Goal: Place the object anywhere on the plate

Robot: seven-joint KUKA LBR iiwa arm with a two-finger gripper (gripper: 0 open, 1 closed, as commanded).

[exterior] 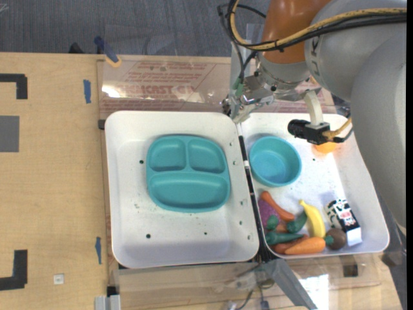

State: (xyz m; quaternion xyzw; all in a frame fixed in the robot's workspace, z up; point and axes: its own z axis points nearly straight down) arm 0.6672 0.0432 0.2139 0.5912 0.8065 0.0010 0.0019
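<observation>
A teal plate (188, 173) with three compartments lies in the middle of the left white bin (122, 192), and nothing rests on it. My gripper (239, 107) hangs over the far end of the divider between the two bins, above the back corner of the right bin (368, 192). Nothing shows beneath it. Several toy foods are piled at the right bin's near end: a yellow banana (314, 217), an orange carrot (304, 245), a purple piece (273, 205) and green pieces (279, 228).
A teal bowl (275, 161) stands in the right bin just right of the divider. A black-and-white cow-patterned carton (342, 219) lies near the bin's right wall. A small orange thing (326, 148) sits behind the bowl. The big grey arm spans the upper right.
</observation>
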